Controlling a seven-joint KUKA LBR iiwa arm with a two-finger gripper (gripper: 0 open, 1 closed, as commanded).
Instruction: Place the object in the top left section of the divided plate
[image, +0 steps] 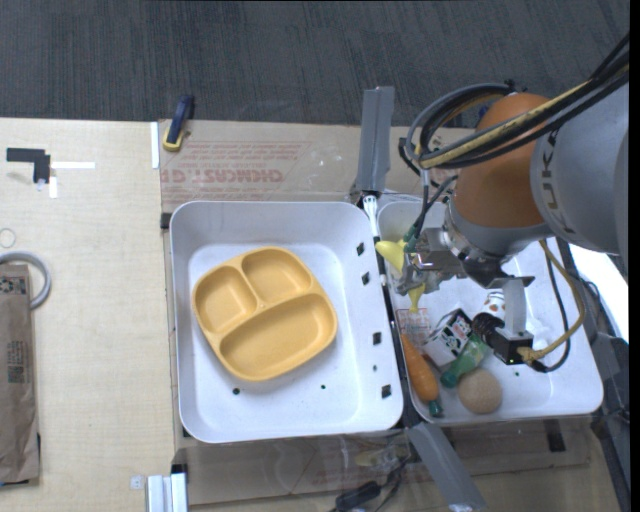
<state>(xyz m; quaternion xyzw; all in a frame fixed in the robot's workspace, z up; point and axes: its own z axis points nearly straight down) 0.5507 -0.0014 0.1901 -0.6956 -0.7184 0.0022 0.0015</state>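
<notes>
Reversed red lettering runs across the cardboard sheet (262, 160) behind the bins; it appears mirrored and I cannot read it with confidence. A brown paper bag (18, 370) at the far left edge of the bench carries small dark print, too small to read. A small black-and-white printed packet (451, 334) lies in the right bin (575, 395); its label is also illegible.

The left bin (270, 410) holds a yellow divided plate (265, 312), set at a tilt, with two small sections toward the back and one large section toward the front. All three sections are bare, and white bin floor shows all around the plate, widest along the front and right sides. The two bins meet along a narrow rim just right of the plate.

The right bin is crowded: an orange carrot (421, 371) lies along its left wall, a green object (462, 364) sits beside the packet, and a round tan ball (481, 392) rests near the front. A yellow object (392, 252) sits at the back left corner of this bin, close to the dividing rim.

The gripper (417, 278) hangs over the left part of the right bin, just beside that yellow object, under the arm's orange band (500, 185). I cannot tell whether its fingers are apart or together, nor whether anything is between them.
</notes>
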